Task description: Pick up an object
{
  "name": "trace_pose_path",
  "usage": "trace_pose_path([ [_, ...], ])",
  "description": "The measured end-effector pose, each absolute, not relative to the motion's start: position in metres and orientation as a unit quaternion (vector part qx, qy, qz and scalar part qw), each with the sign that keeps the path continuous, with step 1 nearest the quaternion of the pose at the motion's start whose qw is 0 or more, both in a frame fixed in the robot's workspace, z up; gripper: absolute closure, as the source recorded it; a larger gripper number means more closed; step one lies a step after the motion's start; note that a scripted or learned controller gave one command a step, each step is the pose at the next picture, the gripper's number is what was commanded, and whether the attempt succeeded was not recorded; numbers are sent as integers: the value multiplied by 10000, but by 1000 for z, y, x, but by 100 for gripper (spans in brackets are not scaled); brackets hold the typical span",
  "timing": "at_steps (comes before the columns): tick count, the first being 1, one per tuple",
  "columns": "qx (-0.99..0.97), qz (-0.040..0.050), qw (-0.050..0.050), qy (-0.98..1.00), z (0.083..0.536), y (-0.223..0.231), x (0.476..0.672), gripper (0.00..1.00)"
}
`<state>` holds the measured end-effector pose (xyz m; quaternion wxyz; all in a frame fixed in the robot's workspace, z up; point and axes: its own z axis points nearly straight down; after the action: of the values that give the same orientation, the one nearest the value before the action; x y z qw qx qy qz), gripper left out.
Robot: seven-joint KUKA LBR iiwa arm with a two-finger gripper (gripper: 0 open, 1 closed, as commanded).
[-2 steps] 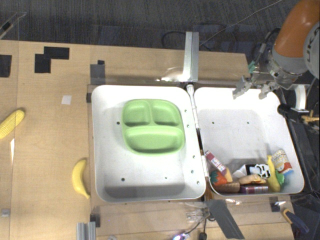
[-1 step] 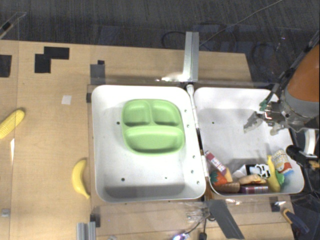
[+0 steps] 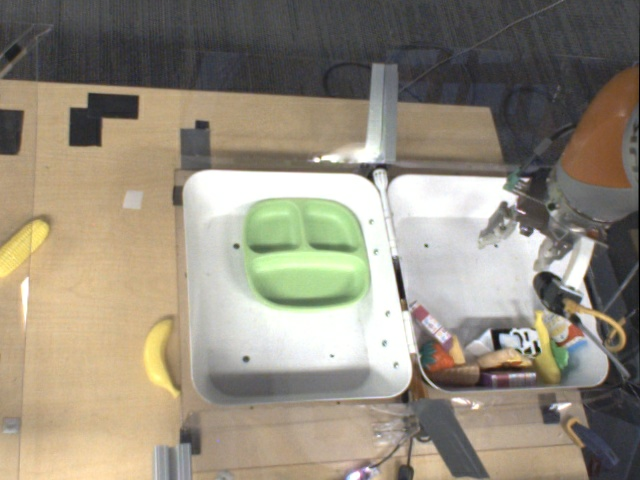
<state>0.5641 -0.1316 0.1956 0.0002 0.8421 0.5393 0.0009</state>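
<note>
Lying objects: a heap of small toys [image 3: 500, 353] sits along the near edge of the right bin [image 3: 450, 218], packed toward its near right corner.
Heap, left end: a slim pink-and-white packet [image 3: 428, 322] lies tilted against the bin's left wall, with a brown, loaf-like piece [image 3: 452, 374] just below it.
Heap, middle: a black-and-white item [image 3: 520, 342] rests on the pile beside a white piece; a dark pink stick lies along the rim under it.
Heap, right end: a yellow banana-like toy [image 3: 547, 356] stands tilted, touching an orange-red piece near the corner.
Gripper: the jaws [image 3: 525, 236] hang over the right half of the right bin, above bare white floor, up-view of the heap and apart from it.
Jaws: spread, one pale finger [image 3: 494, 226] toward the bin's middle and the other near the right wall; nothing between them.
Arm: the grey wrist with its orange band [image 3: 605, 138] reaches in from the right, pitched down and leftward.
Left bin: the left bin [image 3: 215, 268] carries a green divided plate [image 3: 304, 250], flat, near its centre.
Desk: on the wooden desk [image 3: 90, 268] left of the bins lie a yellow banana [image 3: 160, 356], just beside the left bin, and a corn cob [image 3: 22, 246] at the far left edge.
</note>
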Motion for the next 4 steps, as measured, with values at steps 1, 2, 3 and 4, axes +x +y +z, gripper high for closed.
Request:
trace_pose_path([
  [1,8438,-4,-6,5366,112,-139,506,0],
  [2,8774,76,30,4797,90,-147,494,0],
  [3,9860,60,30,1664,89,-125,538,0],
  [4,9820,4,-1,1891,152,-169,517,0],
])
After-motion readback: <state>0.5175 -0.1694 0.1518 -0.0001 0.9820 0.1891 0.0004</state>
